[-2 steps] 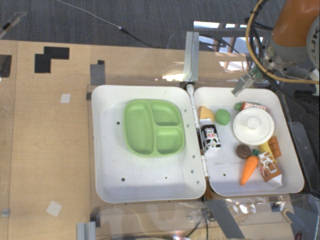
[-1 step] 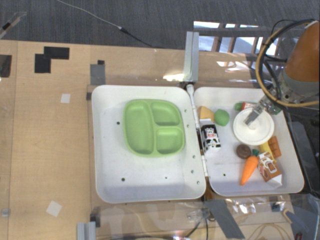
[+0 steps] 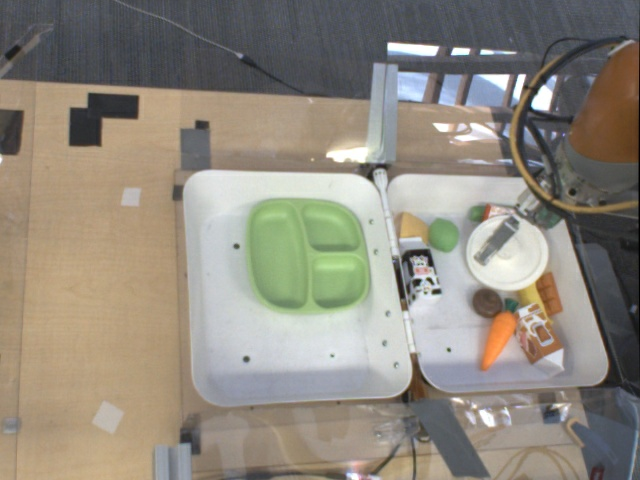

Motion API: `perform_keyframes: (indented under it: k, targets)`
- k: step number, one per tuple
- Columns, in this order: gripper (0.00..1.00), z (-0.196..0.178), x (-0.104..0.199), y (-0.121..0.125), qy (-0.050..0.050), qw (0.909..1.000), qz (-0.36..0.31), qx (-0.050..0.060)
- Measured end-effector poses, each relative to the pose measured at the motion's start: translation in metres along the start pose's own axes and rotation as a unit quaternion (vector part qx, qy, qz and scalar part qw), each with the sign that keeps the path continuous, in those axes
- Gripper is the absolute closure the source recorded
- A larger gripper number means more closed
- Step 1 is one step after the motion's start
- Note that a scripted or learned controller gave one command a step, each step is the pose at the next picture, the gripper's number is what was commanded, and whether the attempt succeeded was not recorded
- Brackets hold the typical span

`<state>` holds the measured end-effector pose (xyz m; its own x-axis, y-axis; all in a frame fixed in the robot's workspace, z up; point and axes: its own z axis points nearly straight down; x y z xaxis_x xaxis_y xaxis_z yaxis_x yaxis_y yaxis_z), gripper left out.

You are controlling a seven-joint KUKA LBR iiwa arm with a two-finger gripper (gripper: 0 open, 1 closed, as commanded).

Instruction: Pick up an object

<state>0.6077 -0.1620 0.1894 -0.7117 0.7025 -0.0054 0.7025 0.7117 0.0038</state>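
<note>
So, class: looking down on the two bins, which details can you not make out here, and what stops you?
- Gripper: the wrist flange covers it from above, so its finger state is hidden.
- Red item: mostly tucked behind the white flange; identity unclear.
- Small carton: its printing is too small to read.
- Arm: cut off by the right edge of the camera view.
- Orange packet: label too small to read.

The right bin [image 3: 590, 368] holds the pickable bits: an orange carrot [image 3: 498, 339] lying tilted near the front, a green ball [image 3: 444, 234], a black-and-white carton [image 3: 421, 276] against the divider, and a white bowl [image 3: 508, 252].
</note>
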Motion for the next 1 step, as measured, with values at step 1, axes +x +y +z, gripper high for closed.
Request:
perform_keyframes:
  k: [1]
  targets:
    - [0.00, 0.0953, -0.0077, -0.0548, -0.005, 0.9921, -0.125, -0.002]
